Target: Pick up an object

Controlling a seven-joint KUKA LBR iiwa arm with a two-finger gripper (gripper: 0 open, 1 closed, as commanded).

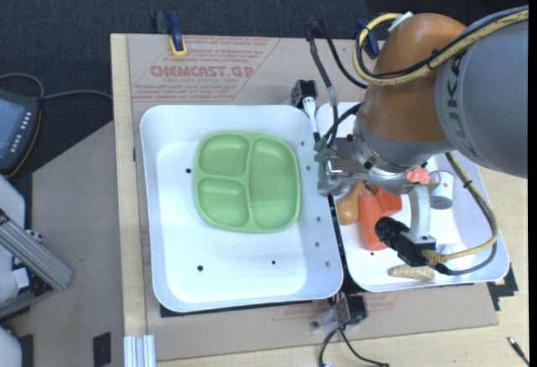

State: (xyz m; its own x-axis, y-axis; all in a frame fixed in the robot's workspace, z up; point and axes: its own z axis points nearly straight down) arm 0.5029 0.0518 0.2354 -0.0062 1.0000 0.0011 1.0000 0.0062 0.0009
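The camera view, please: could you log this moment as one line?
arm over right bin | orange object beneath | green plate in left bin

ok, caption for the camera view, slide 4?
KUKA arm reaching over the right bin of small objects; green divided plate lies in the left bin.

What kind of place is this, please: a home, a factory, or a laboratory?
Probably a robotics laboratory. A grey arm reaches over two shallow white bins on a bench covered with printed board, loose cables run around them, and the floor is dark carpet.
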